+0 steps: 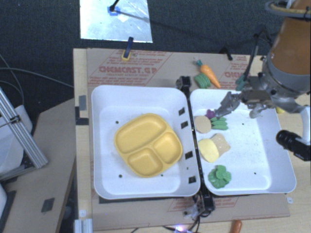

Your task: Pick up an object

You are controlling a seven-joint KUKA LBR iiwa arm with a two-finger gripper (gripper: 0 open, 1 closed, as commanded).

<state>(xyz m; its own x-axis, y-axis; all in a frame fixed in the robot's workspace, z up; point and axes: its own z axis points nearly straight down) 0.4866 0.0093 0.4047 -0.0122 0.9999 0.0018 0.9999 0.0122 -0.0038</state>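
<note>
Green leafy toy food lies nearest, at the front of the right bin. Behind it sit a yellow rounded piece touching a beige slice, then a tan disc beside a small green piece. Just above these, the gripper hovers with its fingers spread apart, nothing between them. A yellow divided plate rests in the left bin. On the worktop behind lies a toy carrot

I see two white bins on a tan surface printed with red lettering. The left one has a yellow plate. At right: green toys, a pale yellow piece, an orange carrot above.
</note>
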